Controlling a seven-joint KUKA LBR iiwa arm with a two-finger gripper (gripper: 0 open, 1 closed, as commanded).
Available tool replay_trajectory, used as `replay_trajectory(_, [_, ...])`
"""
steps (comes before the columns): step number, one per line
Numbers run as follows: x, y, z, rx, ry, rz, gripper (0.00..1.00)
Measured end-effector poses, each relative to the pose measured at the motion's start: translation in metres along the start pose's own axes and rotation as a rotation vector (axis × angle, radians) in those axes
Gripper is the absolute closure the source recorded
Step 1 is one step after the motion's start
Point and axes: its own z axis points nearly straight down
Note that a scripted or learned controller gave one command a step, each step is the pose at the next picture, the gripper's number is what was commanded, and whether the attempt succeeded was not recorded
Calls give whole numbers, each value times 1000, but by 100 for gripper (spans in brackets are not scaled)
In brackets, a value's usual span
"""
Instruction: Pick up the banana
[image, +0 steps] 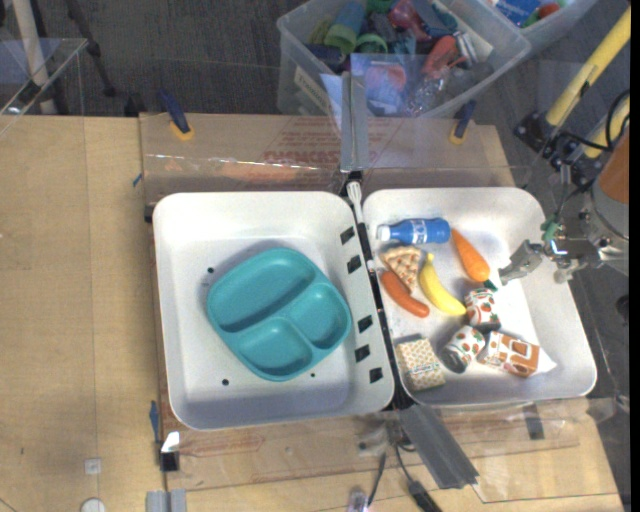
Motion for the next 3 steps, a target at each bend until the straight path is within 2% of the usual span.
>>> replay_trajectory(1, [37,43,108,-13,-6,-181,0])
replay_trajectory(2, [92,31,108,-11,-3,-216,0])
replay_trajectory(3, [146,7,14,-3,-1,-322,0])
